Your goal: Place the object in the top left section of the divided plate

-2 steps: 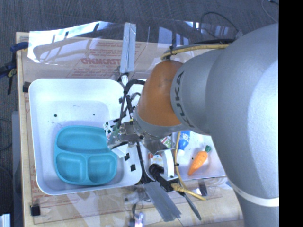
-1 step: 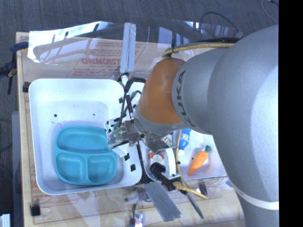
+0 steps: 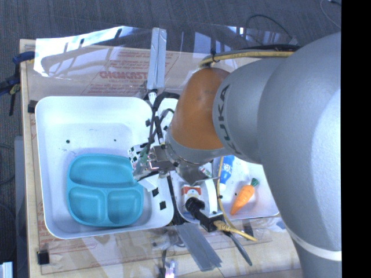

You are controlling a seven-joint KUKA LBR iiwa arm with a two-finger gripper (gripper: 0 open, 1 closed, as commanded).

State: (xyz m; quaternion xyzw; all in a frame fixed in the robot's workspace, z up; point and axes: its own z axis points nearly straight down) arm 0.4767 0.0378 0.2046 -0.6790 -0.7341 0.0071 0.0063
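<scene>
arm (image 3: 278, 120): grey kuka, orange band (image 3: 200, 117) above the wrist, reaches in from the right and covers much of the right bin.
gripper (image 3: 141, 164): hangs over the wall shared by the two bins, at the right edge of the divided plate; small black-and-white marker tags show on it. whether it is spread or closed cannot be told from this angle, and nothing can be made out in its grasp.
divided plate (image 3: 104, 189): teal, three sections, lies flat in the lower part of the left bin; one long section across the top, two smaller ones below. all three show bare teal.
left bin (image 3: 75, 120): white, shallow, holds the plate; upper half bare white.
right bin (image 3: 264, 210): white, mostly hidden under the arm; its lower corner shows.
toy carrot (image 3: 244, 197): orange with a green top, lies tilted in the right bin, well apart from the plate.
white and blue packet (image 3: 226, 169): just left of the carrot, partly under the wrist.
task object: not identifiable with certainty; the carrot is the clearest loose item and sits in the right bin.
</scene>
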